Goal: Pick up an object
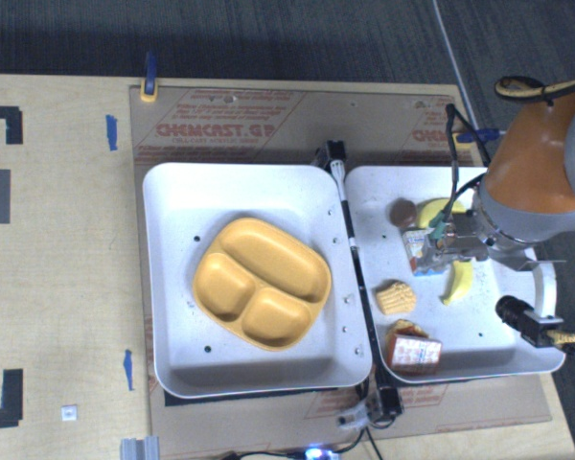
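**Arm low over right bin, grasp not confirmed**

The gripper point(441, 249) sat low in the right bin point(460, 353), hanging from the arm point(537, 175) that came in from the right. It was over a cluster of small things: a small packet point(417, 247) right at the tool, a yellow banana-shaped toy point(457, 281) just beside and below it, a brown round piece point(402, 213) near the upper left. Tool state could not be told; the wrist hid it and the parts blurred into the clutter. Nothing was clearly seen between them, so no hold claimed.

Farther toward the near edge lay a ridged tan chunk point(395, 298) and a red-and-white wrapped item point(414, 351), apart from the tool. The left bin point(172, 257) held a yellow three-part tray point(259, 281), well away from the arm.

Step judged: descent or grasp attempt at the packet/banana cluster. Likely next move: close on one item and lift straight up. Risk: items sit close together, so a pinch could nudge or catch two.
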